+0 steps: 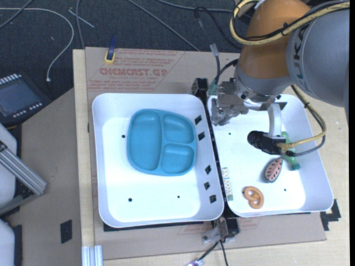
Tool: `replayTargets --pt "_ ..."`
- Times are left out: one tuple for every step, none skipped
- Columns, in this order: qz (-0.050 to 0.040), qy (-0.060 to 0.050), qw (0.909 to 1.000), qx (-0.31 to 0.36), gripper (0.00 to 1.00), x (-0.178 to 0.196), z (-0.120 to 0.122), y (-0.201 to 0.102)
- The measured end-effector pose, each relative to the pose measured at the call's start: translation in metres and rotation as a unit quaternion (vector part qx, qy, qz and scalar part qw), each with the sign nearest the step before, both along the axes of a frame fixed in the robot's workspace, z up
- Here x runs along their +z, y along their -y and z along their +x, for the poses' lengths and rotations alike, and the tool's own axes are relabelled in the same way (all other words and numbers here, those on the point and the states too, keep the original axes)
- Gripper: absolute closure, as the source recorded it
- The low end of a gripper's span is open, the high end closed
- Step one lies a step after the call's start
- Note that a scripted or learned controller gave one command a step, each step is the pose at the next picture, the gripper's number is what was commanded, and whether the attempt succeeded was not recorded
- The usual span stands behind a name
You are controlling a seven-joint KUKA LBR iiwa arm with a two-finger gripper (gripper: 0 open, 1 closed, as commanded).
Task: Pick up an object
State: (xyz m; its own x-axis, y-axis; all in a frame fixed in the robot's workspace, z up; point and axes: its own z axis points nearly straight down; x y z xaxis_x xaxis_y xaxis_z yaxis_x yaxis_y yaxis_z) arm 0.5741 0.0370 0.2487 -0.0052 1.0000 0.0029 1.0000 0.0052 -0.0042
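**Item 1.** Pretzel-shaped piece, orange-brown. It lies flat on the floor of the right bin at about 7 o'clock from the bin's centre, near the lower rim. Nothing touches it.

**Item 2.** Oval piece, reddish-brown with a pale speckled face. It lies in the same bin just below centre, at 1 o'clock from the pretzel-shaped piece and apart from it.

**Item 3.** Gripper. It is over the right bin's 10-to-11 o'clock corner, well apart from both pieces. How far it is open, and whether it has hold of anything, cannot be told.

**Item 4.** Arm, orange band uppermost, at 12 to 1 o'clock above the right bin.

**Item 5.** Left bin, holding a blue divided plate toward 12 o'clock of its centre.

**Item 6.** Cardboard sheet with red print, under both bins.
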Motion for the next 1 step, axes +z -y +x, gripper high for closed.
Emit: replayTargets --pt "0.0000 0.000 1.0000 0.001 1.00 -0.0047 -0.0108 -0.0525"
